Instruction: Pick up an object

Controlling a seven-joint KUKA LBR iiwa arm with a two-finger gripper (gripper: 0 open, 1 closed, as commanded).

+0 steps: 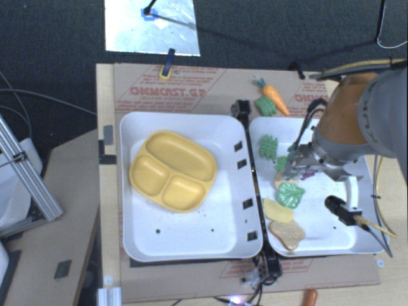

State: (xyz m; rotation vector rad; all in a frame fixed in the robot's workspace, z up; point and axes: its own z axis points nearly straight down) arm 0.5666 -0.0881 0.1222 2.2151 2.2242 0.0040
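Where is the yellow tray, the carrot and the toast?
Yellow tray [173,170], camera view, on the ridge between its compartments.
Carrot [276,98], camera view, middle of its orange body.
Toast [288,234], camera view, centre of the slice.

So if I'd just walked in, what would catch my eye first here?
Probably the yellow divided plate, lying alone in the left bin. Next, the grey arm with its orange band reaching in from the right, its end effector low over a clutter of toy food in the right bin, just above a green leafy piece. A toy carrot lies outside the bins, on the board behind them.
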